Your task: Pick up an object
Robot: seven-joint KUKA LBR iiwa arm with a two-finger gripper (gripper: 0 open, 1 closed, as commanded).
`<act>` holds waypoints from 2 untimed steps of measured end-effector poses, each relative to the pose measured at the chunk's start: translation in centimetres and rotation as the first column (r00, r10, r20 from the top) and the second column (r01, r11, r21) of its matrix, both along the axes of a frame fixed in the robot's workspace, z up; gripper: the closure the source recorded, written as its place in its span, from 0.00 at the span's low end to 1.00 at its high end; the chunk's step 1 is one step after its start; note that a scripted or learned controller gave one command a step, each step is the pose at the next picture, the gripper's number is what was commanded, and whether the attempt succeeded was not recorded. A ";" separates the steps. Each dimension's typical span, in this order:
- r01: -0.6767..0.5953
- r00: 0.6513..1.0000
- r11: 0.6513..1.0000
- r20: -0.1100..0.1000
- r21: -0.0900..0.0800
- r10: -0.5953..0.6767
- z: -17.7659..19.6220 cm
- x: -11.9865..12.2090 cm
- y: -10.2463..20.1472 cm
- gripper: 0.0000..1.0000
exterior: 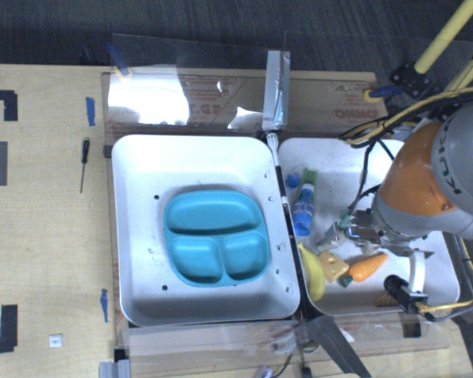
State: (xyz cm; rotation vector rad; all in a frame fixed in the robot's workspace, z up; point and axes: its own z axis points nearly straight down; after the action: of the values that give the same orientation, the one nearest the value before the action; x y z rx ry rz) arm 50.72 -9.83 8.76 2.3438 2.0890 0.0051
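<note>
Pincer (348, 228) is being seen in the camera view low inside the right bin (449, 270), at the end of the grey arm (449, 179) that is reaching in from the worktop's right edge; whether it is open or closed cannot be told, since the metal parts at the wrist are being blurred together, and nothing is being shown held in it.

Nearest to it, just toward the worktop's front edge, an orange carrot (366, 267) is lying with its long axis running roughly left to right, slightly tilted, its green end pointing toward the divider between the bins. Just beside the carrot's green end a small tan block (332, 265) is resting, and beyond it a yellow banana (313, 271) is lying against the bin's left wall, its length running front to back. A blue bottle (302, 211) is lying further toward the back edge along the same wall.

The carrot is judged the likeliest target: a short drop toward the front would be called for, with the closing direction set across its length.

In the left bin (134, 235) a blue divided tray (217, 236) is sitting, well apart from the pincer.
</note>
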 end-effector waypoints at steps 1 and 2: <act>-0.029 1.000 1.000 0.006 -0.001 0.029 10.1 -2.5 0.9 0.00; -0.085 0.996 0.996 -0.006 -0.002 0.085 0.4 -2.9 -8.3 0.00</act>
State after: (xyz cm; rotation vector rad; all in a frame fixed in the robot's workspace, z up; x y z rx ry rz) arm 47.81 -18.16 9.17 2.2545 2.1883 -0.0037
